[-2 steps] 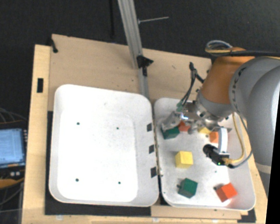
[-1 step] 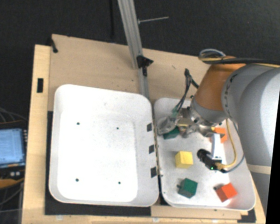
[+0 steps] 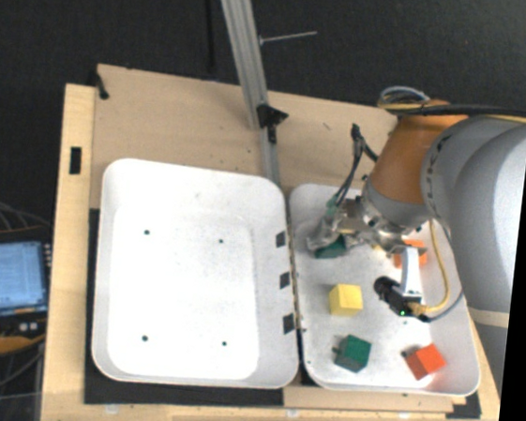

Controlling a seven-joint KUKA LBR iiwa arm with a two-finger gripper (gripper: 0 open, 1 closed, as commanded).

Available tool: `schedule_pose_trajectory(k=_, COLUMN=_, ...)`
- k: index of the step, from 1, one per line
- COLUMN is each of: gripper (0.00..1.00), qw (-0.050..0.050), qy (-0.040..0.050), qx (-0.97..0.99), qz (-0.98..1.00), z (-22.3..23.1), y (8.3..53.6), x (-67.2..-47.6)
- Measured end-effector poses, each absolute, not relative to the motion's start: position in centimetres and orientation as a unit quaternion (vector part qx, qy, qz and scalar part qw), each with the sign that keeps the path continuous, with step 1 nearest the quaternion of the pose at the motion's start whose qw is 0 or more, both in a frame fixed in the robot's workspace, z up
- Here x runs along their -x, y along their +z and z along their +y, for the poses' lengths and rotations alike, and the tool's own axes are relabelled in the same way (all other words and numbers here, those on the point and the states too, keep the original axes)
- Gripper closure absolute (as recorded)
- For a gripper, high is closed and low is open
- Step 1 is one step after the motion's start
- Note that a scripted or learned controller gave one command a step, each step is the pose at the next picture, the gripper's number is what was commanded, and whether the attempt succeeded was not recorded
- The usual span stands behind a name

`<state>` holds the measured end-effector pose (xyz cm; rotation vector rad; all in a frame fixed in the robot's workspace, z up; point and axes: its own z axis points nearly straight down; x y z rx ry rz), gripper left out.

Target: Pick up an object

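While the grey arm (image 3: pixel 472 200) with its orange band reaches in from the right over the right bin (image 3: pixel 308 352), the jaws (image 3: pixel 327 241) sit low near that bin's upper left part, close to the divide between the two bins. A small dark green object (image 3: pixel 332 250) lies right at the jaws, touching or nearly touching them, yet whether it is actually pinched between the fingers cannot be told from this slanted view, and how far the jaws are spread cannot be told either. Below and to the right of the jaws, a yellow block (image 3: pixel 345 299) rests on the bin floor, apart from them. Farther down lies a dark green block (image 3: pixel 352 353), and near the bin's lower right corner an orange block (image 3: pixel 423 361). A sliver of another orange thing (image 3: pixel 415 243) shows beside the wrist, mostly hidden by the arm. The left bin (image 3: pixel 185 271) lies just beside the right one on the desk (image 3: pixel 160 118). To the far left, off the desk, a handheld screen unit (image 3: pixel 4 284) glows blue.
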<state>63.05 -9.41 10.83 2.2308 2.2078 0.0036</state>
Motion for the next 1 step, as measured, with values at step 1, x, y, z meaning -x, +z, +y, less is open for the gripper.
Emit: schedule_pose_trajectory(k=1, gripper=1.0, qw=0.003, qy=0.0019, qx=-0.707, qz=0.707, z=-9.25, y=17.24, x=-63.38)
